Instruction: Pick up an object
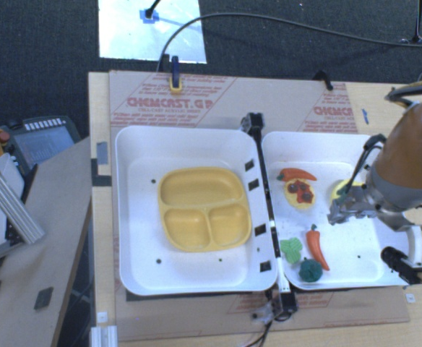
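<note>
Camera view: two shallow white plastic bins side by side on the bench. Left bin [135, 215] holds a yellow three-compartment plastic tray [202, 208]. Right bin [355, 270] holds the toy food: a small red chili pepper [296, 173] near the divider, a round yellow pizza piece with red spots [300, 193] just below it, an orange carrot with green top [316, 247], a light green leafy piece [292, 249] beside the carrot, a dark green broccoli floret [311, 270] at the front edge, and a yellow-green object [339, 189] partly hidden by the arm. Two-finger gripper [339, 215] sits low over the right bin, right of the pizza piece and above the carrot, close to the hidden yellow-green thing. Can't tell how the jaws stand; nothing visible between them. Judgement: approach phase, no grasp yet. To do it well: commit to one item, probably the carrot or the yellow-green piece nearest, centre over it, align across its narrow side, drop straight down. Carrot, leafy piece and broccoli are crowded, so risk of nudging neighbours.
</note>
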Robot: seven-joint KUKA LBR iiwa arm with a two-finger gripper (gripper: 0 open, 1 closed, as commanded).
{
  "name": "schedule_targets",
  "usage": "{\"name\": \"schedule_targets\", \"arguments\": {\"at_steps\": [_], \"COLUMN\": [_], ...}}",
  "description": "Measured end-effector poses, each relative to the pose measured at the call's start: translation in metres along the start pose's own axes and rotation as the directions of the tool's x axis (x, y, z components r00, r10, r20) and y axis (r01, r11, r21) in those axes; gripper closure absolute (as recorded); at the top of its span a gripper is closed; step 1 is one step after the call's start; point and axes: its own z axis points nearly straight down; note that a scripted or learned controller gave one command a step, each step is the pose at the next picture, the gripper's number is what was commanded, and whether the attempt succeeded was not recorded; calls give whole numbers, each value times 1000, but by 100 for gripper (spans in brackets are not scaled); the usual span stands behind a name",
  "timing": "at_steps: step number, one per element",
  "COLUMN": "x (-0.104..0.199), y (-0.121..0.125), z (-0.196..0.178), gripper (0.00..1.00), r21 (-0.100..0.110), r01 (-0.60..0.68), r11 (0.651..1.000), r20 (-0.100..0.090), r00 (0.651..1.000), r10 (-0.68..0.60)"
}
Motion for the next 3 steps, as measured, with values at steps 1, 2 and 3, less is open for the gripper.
{"name": "schedule_targets", "arguments": {"at_steps": [1,2,3], "x": [-10,-15,-15], "y": [6,11,12], "z": [-52,-96,-124], "gripper": [100,100,100], "r21": [-4,-3,-3], "r01": [2,3,3], "r11": [1000,1000,1000], "r20": [1,1,1], "r00": [1000,1000,1000], "r10": [-2,-3,-3]}}
